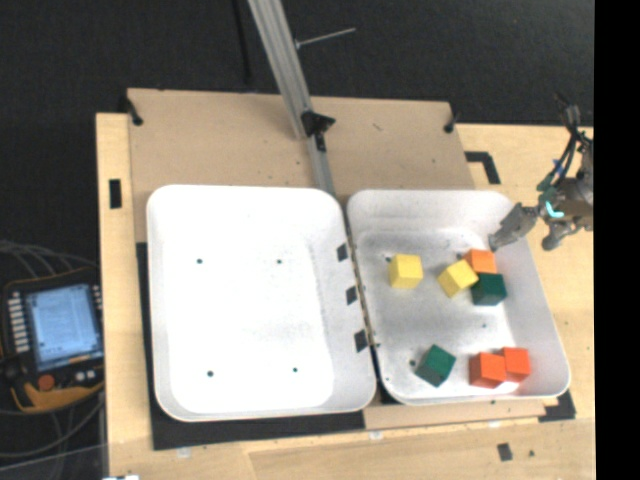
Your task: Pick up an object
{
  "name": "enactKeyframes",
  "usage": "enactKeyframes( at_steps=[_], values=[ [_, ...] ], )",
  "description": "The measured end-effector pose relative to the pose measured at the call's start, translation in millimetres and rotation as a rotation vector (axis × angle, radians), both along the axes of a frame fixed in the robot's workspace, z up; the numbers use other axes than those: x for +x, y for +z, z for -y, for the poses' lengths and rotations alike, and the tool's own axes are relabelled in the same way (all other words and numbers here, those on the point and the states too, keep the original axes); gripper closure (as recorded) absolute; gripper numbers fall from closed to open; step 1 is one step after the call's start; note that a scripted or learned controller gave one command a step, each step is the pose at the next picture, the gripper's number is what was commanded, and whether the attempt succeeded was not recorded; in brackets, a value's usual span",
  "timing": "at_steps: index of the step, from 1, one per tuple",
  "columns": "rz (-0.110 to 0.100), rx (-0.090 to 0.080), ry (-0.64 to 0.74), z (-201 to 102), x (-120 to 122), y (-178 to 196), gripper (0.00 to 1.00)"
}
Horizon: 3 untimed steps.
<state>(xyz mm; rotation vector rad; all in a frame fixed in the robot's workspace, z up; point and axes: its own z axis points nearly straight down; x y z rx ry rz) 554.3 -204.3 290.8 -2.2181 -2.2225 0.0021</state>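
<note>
Seven blocks (461,277) lie in the right bin (400,218), the left bin (250,208) just beside it.

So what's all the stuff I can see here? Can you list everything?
yellow blocks: 2, yellow, upper middle of the right bin
orange blocks: 3, orange, one by the far right wall, two touching at the near right corner
green blocks: 2, dark green, one near the front, one just below the upper orange block
right bin: 1, white, holds all the blocks
left bin: 1, white, beside the right bin
handheld screen: 1, black and orange, far left
metal pole: 1, grey, behind the bins
claw: 1, grey, at the right bin's far right corner
</note>
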Motion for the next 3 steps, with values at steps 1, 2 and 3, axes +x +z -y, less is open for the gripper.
enactKeyframes(
  at_steps=[1, 2, 3],
  values=[
    [0.004, -0.001, 0.001, 0, 1, 2, 0.00],
    [-0.001, -0.002, -0.003, 9, -6, -47, 0.00],
    [-0.002, -0.001, -0.003, 8, -15, -106, 0.00]
  ],
)
